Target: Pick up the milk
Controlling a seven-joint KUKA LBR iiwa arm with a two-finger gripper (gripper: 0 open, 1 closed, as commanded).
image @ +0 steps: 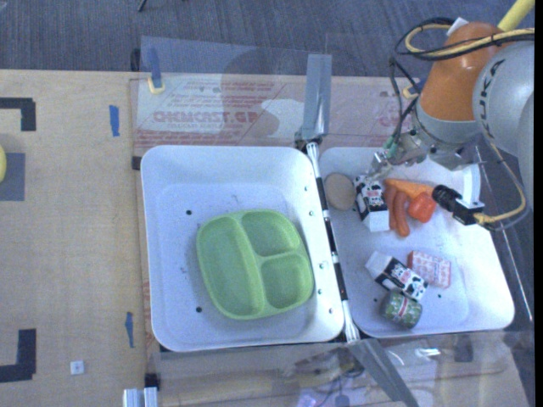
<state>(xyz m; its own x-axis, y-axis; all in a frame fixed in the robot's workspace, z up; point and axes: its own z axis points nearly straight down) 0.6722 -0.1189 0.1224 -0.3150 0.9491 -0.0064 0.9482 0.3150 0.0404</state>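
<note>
Milk carton (399, 275), cow-patched, lies on its side just behind the green can (400, 309) in the right bin (501, 308). Its long axis slants from its white end, up-left of the can, down toward the can's right! My gripper (371, 185) hangs well beyond the milk from the can, near the bin's back. A black-and-white block (373, 203) sits right beneath it, so whether I'm spread or pinched I cannot tell. My guess: come back toward the can and square across that slant.
</note>
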